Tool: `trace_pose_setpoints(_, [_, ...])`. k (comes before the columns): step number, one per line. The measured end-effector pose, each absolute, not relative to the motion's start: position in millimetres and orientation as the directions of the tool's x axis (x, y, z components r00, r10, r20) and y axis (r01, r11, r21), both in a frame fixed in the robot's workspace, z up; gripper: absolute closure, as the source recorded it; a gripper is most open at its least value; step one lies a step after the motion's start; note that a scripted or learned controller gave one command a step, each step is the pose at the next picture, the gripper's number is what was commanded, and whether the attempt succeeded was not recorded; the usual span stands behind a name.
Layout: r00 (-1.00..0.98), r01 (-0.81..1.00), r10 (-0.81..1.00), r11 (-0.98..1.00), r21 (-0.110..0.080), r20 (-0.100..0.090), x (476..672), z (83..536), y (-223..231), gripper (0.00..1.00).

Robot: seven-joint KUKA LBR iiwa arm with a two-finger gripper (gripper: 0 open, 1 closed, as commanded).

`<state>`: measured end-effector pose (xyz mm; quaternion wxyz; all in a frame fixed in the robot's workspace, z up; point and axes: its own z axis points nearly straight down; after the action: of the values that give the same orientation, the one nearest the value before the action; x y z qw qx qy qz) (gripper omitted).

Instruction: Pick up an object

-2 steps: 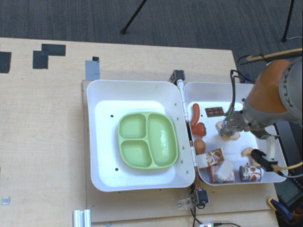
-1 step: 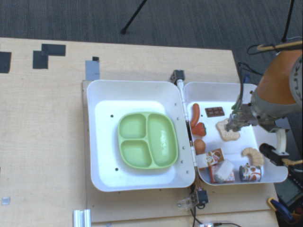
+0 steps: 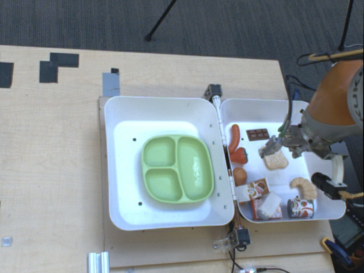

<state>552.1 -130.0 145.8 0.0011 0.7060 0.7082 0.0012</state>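
Gripper [image 3: 273,147] poised over the cluttered right bin [image 3: 335,209]

The gripper is lowered just above a pale bread-like piece [image 3: 276,161], likely the chosen target since it lies apart from its neighbours. Whether the pincer is spread or closed cannot be told, and nothing is seen held. The green divided plate [image 3: 177,169] is kept in the left bin [image 3: 116,169].

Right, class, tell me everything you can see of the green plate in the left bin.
The green plate is pale green and looks like smooth plastic, a rounded rectangle with a raised rim. Ridges split it into three compartments: one long one on the right and two smaller ones stacked on the left. It lies flat, right way up, near the middle of the left bin, resting on the bin's white floor and turned slightly askew.
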Motion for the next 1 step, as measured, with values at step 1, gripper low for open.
trace_pose_setpoints(1, [-0.002, 1.0, 1.0, 0.002, 0.01, -0.002, 568.4, 88.8, -179.3, 0.0])
